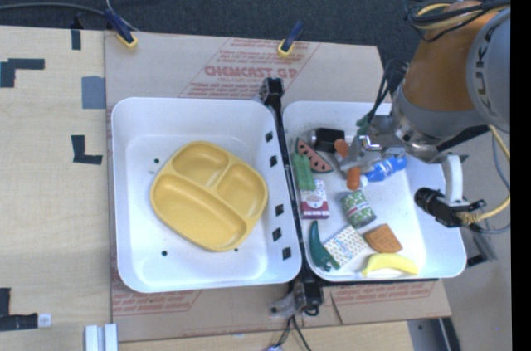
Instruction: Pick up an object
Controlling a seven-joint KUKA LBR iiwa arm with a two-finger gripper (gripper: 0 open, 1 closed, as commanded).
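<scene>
Jaws' state unreadable, gripper (362,148) perhaps touching the half-hidden blue bottle (387,168) in right bin (431,258).

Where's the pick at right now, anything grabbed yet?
Done: the arm is over the right bin, gripper low at its upper middle, near the blue bottle and orange piece. In hand: nothing visibly held. Left: grasp and lift; banana, green can and the yellow tray in the left bin lie untouched.
</scene>
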